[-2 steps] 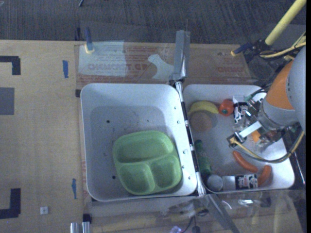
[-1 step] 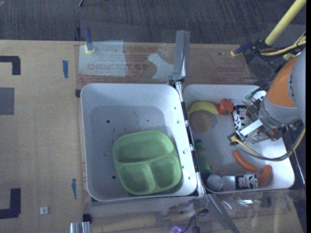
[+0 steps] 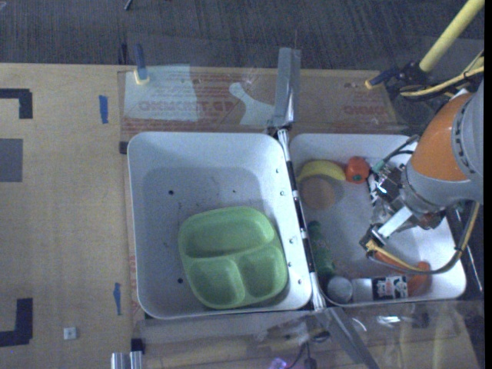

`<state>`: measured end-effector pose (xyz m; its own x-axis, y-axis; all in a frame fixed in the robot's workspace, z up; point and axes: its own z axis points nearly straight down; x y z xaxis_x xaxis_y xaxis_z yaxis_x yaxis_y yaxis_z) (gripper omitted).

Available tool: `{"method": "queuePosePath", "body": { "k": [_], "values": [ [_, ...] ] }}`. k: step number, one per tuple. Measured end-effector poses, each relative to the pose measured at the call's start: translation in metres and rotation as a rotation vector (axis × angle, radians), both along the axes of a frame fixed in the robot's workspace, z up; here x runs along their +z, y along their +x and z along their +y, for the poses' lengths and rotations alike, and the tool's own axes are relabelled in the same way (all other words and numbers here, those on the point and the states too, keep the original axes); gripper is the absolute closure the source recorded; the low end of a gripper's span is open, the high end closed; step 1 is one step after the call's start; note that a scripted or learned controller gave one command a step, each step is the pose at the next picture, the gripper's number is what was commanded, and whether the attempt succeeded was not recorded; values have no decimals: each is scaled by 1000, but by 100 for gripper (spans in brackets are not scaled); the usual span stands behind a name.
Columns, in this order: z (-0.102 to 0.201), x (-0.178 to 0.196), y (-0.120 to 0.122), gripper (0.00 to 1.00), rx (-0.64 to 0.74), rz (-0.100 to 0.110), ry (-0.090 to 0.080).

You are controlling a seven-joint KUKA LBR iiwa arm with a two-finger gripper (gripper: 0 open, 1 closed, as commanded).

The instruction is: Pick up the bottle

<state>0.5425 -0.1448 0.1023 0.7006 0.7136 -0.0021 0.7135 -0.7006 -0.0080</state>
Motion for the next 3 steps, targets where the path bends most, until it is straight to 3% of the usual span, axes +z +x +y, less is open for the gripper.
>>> {"method": "queuePosePath", "body": {
  "k": [1,2,3],
  "values": [
    [28,-16,32,100,35,-10,-6],
    [-30,23,41,100,224,-4,2],
    [-49,-16,34,100,247,-10,2]
  ]
}}
